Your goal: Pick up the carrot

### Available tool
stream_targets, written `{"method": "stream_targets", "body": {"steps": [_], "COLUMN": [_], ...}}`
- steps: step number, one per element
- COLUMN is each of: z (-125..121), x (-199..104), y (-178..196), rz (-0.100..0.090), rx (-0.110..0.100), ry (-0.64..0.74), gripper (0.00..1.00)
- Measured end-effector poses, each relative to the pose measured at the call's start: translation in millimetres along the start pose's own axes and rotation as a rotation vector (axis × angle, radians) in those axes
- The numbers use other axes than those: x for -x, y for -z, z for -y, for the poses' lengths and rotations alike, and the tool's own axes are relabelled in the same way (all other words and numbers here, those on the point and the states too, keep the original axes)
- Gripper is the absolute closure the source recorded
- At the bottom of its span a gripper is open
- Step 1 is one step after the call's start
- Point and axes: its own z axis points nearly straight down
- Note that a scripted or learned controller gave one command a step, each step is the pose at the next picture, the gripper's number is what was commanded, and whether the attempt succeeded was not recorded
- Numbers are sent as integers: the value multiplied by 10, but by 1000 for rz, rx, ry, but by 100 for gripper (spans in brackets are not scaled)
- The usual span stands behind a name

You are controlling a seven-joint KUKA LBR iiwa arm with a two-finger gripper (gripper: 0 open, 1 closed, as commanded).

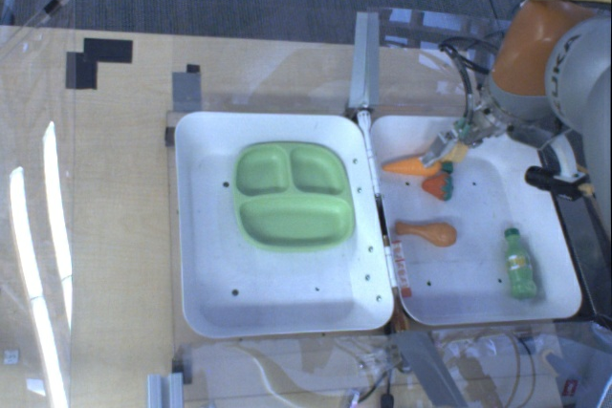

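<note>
Arm reaches in from the right — gripper (448,148) low over carrot (406,166), jaw state unclear

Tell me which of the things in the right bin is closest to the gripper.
The carrot: its thick end lies right at the gripper, near the bin's back edge. The brown wooden spoon and the green bottle lie farther forward.

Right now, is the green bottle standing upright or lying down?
Lying down. The green bottle rests on its side on the floor of the right bin, cap toward the far wall.
</note>
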Motion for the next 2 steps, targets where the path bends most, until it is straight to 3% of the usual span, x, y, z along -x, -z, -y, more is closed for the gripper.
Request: {"method": "stream_targets", "body": {"steps": [1, 2], "z": [-24, -248], "x": [22, -565], "y": [120, 818], "rz": [11, -17], "rx": [11, -1], "ry": [4, -210], "gripper": [100, 100]}}
